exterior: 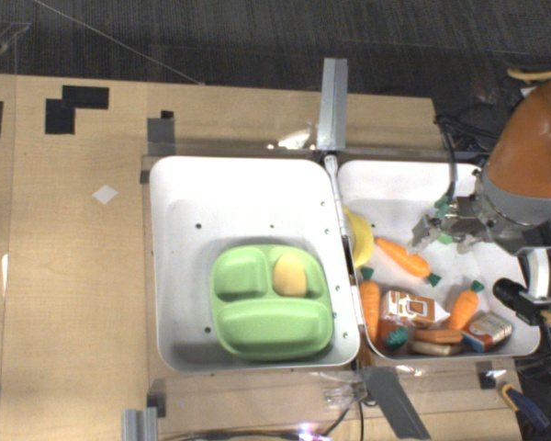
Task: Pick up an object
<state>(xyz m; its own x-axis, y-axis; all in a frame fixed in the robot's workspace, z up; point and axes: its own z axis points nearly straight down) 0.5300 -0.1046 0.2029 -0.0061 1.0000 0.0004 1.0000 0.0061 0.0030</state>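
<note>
so the gripper (444,231) hangs released, nothing in it, and the carrot (403,258) lies just down-left of it, long axis running roughly left-right.

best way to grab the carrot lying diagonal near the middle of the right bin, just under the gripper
Take the carrot across its thick orange middle, coming straight down from above. It lies flat and slanted, green tip low right, with bare bin floor on its upper side, so the gripper should turn to close across its width. This looks likeliest, not certain.
</note>
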